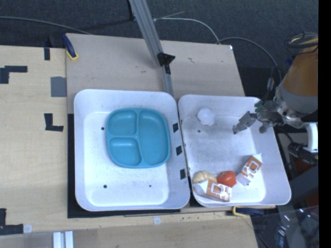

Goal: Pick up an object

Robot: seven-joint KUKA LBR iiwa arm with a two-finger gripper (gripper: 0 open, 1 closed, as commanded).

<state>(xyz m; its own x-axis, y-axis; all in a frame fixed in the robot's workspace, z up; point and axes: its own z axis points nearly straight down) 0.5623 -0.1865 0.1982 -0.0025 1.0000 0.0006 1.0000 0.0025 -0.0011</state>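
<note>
Tomato (226,178) below end effector (252,122)

the left bin (88,190) holds a blue divided plate (138,137). in the right bin (279,190), a pale ball (206,116) sits near the far edge; a red ball (226,178) and small cartons (250,168) crowd the near edge. the gripper (252,122) hovers at the right edge, fingers apart.

The arm (305,81) is cut off by the right edge; the end effector (253,122) is blurred.
</note>
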